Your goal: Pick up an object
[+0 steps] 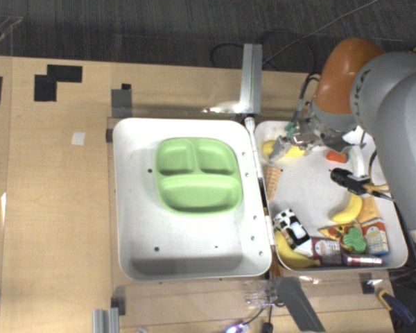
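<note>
Gripper [293, 139] was low in right bin's [401, 250] far left corner, over a yellow item [291, 151], maybe a banana; finger state impossible to tell. Green divided plate [197, 174] sat in left bin [132, 207]. Another banana [349, 210], green toy [353, 239], black-and-white toy [287, 220] lay near right bin's front
</note>
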